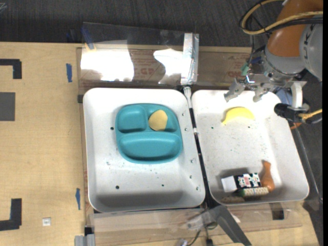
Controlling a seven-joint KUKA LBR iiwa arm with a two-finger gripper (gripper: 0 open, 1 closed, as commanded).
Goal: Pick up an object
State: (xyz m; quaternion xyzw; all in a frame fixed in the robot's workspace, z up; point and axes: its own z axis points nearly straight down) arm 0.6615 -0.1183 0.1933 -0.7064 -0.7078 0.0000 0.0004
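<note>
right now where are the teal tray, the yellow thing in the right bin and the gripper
teal tray point(148, 146): camera view, on its large front compartment
yellow object point(238, 115): camera view, on the middle of its top surface
gripper point(248, 92): camera view, midway between the fingertips

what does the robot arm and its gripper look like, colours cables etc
The arm is bulky and rounded, grey with a glossy orange band above the wrist. Yellow and black cables loop beside it. The wrist ends in a silvery metal two-finger gripper with small green-blue fittings above it, and a black cable with an orange tip trails on its right.
</note>
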